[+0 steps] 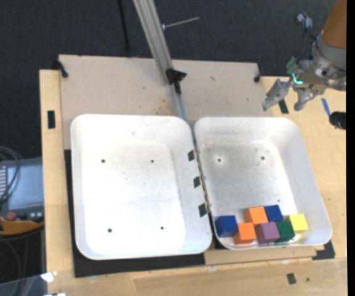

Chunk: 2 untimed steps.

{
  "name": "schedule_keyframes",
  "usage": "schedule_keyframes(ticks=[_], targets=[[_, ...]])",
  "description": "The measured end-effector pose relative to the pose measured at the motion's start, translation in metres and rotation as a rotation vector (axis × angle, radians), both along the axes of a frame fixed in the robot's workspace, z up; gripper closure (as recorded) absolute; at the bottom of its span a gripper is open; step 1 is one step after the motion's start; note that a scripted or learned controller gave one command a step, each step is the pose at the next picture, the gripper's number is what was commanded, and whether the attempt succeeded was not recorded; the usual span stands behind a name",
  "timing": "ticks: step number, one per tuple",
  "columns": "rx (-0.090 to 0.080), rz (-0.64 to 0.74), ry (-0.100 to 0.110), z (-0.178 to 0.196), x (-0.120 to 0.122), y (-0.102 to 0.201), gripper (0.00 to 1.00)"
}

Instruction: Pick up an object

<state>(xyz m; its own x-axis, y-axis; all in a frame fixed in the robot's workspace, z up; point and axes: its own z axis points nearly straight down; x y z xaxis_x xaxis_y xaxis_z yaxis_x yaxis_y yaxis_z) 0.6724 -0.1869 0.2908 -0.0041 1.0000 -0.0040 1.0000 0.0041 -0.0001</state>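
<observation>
Even overhead light brightening both white bins [134,125], shadows staying faint, dark floor dimming, detail softening slightly throughout

Hand [290,97] spread open above right bin [301,147] far rim, coloured blocks [262,224] clustered at near edge

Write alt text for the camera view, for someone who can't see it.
The arm's hand hangs open above the bench beyond the right bin, holding nothing. Seven coloured blocks cluster in that bin's near corner; the left bin sits alongside.
</observation>
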Motion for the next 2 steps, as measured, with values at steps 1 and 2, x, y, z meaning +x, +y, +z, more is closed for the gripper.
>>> schedule_keyframes(ticks=[1,2], targets=[[0.002,-0.002,0.005,-0.063,-0.002,0.002,0.0],[0.001,-0.005,0.003,-0.105,-0.004,-0.003,0.0]])
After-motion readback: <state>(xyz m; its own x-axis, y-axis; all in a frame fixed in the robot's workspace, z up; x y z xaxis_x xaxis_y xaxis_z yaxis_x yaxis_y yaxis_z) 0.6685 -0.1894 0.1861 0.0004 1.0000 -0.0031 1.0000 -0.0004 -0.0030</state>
